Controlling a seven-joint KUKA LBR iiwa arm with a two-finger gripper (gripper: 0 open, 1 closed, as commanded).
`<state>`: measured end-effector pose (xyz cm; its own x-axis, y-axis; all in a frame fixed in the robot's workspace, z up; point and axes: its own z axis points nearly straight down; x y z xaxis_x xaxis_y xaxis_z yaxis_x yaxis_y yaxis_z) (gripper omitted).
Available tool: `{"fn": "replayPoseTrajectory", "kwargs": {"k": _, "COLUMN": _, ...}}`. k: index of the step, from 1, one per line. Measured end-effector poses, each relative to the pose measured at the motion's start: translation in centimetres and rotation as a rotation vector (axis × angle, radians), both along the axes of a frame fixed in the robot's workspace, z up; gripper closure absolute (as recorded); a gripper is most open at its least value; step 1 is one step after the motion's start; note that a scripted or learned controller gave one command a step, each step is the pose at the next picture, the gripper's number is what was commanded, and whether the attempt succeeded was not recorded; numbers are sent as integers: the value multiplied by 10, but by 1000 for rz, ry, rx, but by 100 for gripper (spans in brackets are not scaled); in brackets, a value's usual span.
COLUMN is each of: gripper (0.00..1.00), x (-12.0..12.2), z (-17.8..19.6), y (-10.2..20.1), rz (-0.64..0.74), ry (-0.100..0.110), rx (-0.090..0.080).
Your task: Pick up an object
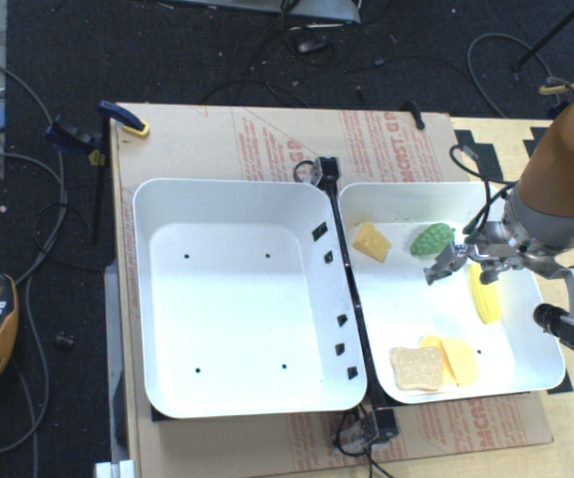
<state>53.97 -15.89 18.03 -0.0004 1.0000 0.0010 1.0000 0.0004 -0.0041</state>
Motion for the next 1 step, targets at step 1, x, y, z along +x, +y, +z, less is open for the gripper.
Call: {"fn": "replayPoseTrajectory", "kwargs": {"k": 1, "gripper": 0, "x": 6, "z": -56, "y": -6, "rz": -1, "ry": 1, "rx": 0}}
